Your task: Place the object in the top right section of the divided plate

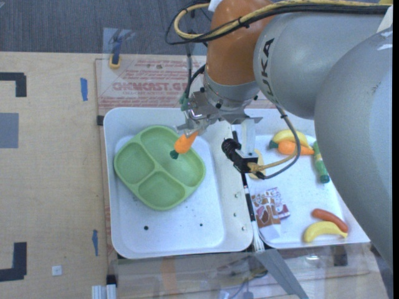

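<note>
A smooth, semi-matt green plastic is seen in the divided plate (159,167), just below the gripper (190,129). The toy carrot (183,143) at the fingers is moulded in glossy orange plastic with a green tip. Bare metal with a dull shine is shown on the gripper, and above it the orange band (240,33) is finished glossy and smooth, the grey arm casing (324,61) satin. The left bin (124,229) is made of white matt plastic, lightly speckled. To the right of the fingers, a shiny yellow plastic banana (324,230) and a printed paper card (271,205) are seen. The bench (50,185) is of pale, unvarnished plywood.
</note>
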{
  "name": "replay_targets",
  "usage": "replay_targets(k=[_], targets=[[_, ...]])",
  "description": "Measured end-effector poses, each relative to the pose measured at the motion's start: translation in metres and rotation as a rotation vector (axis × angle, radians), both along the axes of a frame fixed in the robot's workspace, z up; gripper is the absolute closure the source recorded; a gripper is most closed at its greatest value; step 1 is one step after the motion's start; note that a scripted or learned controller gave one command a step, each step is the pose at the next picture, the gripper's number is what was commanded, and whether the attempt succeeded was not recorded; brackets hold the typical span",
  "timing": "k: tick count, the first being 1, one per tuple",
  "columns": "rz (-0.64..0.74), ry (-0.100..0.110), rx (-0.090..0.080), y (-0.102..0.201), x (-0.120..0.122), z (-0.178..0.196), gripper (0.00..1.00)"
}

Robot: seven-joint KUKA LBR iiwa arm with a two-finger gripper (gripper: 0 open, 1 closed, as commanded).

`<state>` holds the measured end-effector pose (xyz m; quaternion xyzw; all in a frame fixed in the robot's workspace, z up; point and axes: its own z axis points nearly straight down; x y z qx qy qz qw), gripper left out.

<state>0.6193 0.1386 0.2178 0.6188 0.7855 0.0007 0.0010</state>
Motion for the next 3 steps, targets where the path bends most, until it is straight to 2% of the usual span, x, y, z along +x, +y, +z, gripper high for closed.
replay_targets(k=[1, 2, 3], targets=[[0.140, -0.001, 0.000, 0.059, -0.021, 0.012, 1.00], [0.357, 0.003, 0.001, -0.013, -0.041, -0.018, 1.00], [0.356, 0.003, 0.001, -0.014, -0.041, -0.018, 0.00]])
